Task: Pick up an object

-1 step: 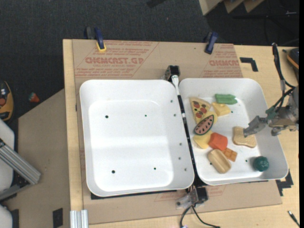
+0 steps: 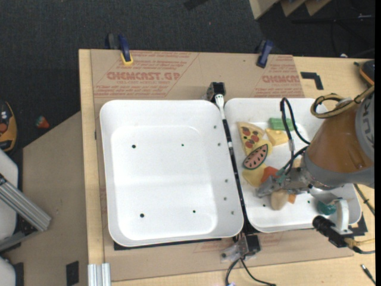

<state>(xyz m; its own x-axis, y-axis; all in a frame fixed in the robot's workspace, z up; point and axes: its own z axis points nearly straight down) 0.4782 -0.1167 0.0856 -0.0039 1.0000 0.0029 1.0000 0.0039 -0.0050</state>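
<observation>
White plastic all round: two shallow bins are set side by side on the bench (image 2: 178, 70), rims touching down the middle. The left bin (image 2: 119, 159) has lots of open floor. The right bin (image 2: 262, 222) is crowded, with a pizza slice (image 2: 251, 137), watermelon slice (image 2: 256, 157), green block (image 2: 277, 124) and tan piece (image 2: 278, 201) bunched near the centre. The gripper (image 2: 275, 186) is lowered just above the tan piece; whether anything is pinched can't be told.
</observation>
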